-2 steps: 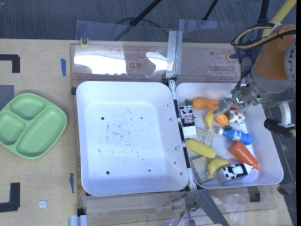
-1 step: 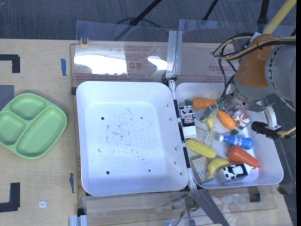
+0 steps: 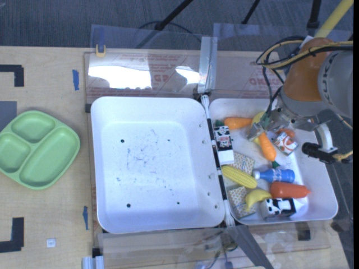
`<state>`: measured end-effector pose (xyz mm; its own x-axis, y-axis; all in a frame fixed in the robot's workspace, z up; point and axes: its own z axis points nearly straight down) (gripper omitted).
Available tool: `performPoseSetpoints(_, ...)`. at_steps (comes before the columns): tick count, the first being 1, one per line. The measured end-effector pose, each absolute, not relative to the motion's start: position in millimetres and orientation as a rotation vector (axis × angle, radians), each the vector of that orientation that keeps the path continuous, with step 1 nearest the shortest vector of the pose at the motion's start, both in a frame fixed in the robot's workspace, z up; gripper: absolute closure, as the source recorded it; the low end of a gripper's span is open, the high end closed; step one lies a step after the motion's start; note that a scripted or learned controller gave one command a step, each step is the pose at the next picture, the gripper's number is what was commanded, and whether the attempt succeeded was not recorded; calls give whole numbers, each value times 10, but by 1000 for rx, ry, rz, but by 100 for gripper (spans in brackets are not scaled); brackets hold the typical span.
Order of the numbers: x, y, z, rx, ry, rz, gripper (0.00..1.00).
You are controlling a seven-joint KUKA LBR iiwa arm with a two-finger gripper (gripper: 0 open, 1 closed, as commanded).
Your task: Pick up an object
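Note:
The right bin [image 3: 322, 203] holds a heap of toy food. An orange carrot [image 3: 240, 123] lies at its back, and a second orange carrot [image 3: 267, 147] lies just below it. In front of them are a corn cob [image 3: 238, 176], a banana [image 3: 257, 196], a blue bottle [image 3: 279, 175], a red-orange piece [image 3: 289, 190] and a black-and-white toy [image 3: 279, 207]. A red-and-white can [image 3: 286, 142] sits near the right wall. My gripper [image 3: 267, 125] hangs low over the back of this bin, between the two carrots and beside the can.
The left bin [image 3: 151, 156] is bare white with faint scribbles. A green divided plate [image 3: 37, 148] rests on the bench at far left. A black-and-white carton [image 3: 222, 136] lies along the divider between the bins. A clear panel [image 3: 146, 66] stands behind the bins.

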<state>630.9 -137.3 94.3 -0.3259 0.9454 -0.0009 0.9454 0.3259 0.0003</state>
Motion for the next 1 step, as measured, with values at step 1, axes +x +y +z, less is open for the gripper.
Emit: performPoseSetpoints(1,6349,-716,2123,1829,2556,-4,100)
